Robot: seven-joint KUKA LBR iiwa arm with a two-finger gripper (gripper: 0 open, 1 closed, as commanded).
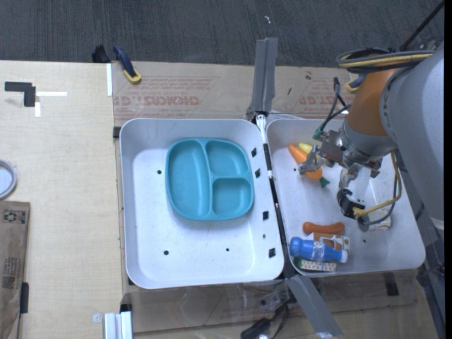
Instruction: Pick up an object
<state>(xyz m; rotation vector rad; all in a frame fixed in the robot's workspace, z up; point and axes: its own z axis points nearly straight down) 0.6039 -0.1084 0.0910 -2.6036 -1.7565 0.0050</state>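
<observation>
A glossy teal three-compartment plastic plate (210, 179) lay in the left white bin (141, 210) | the right bin (395, 256) held an orange carrot-shaped toy (306, 155), orange sausage-shaped piece (323, 227) and blue-capped bottle (319, 249) | the grey arm bent down beside the carrot; gripper (326, 162) state could not be told, its tips obscured.
</observation>
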